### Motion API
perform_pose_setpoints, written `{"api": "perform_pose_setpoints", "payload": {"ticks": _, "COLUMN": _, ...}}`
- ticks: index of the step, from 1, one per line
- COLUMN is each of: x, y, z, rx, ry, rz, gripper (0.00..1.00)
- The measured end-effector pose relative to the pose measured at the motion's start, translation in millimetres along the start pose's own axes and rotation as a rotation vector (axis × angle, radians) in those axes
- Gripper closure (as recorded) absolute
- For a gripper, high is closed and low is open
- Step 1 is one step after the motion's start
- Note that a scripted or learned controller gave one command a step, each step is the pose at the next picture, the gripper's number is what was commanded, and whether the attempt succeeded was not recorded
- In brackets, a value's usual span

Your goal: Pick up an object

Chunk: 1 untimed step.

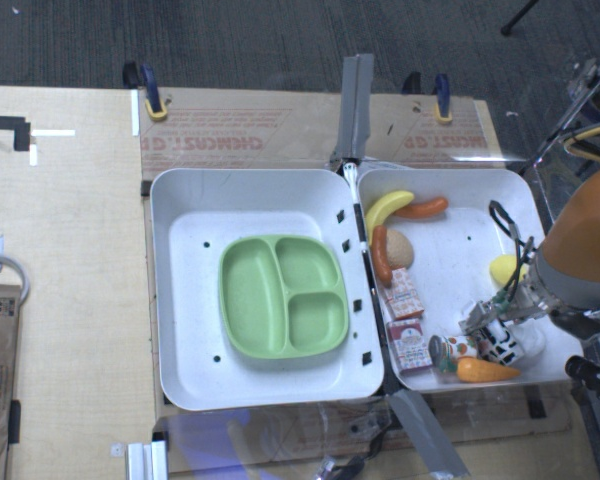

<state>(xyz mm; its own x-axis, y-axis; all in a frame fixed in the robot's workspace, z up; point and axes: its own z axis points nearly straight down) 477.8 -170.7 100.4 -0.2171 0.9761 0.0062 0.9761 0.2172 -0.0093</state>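
**Gripper low over a crowded corner of the right bin**

Nearest the camera, at the front of the right bin [450, 183], a carrot [487, 371] lies beside a small can [442, 349] and a red-and-white carton [410, 347]. Just behind them the gripper [492, 320] is seen lowered over a black-and-white object [500, 345]; whether anything is gripped, or how wide the fingers stand, cannot be told. The carrot is judged light, stiff and smooth, best taken across its thick middle. Farther back a yellow lemon [503, 268], a second carton [404, 295], a brown ball [397, 250], sausages and a banana [388, 206] are scattered. A green divided plate [283, 296] is seen in the left bin [180, 268].
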Motion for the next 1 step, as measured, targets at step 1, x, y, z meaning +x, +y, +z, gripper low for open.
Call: {"api": "perform_pose_setpoints", "payload": {"ticks": 1, "x": 57.6, "y": 33.2, "z": -124.1, "rx": -0.004, "ry": -0.006, "rz": 0.115, "gripper": 1.00}}
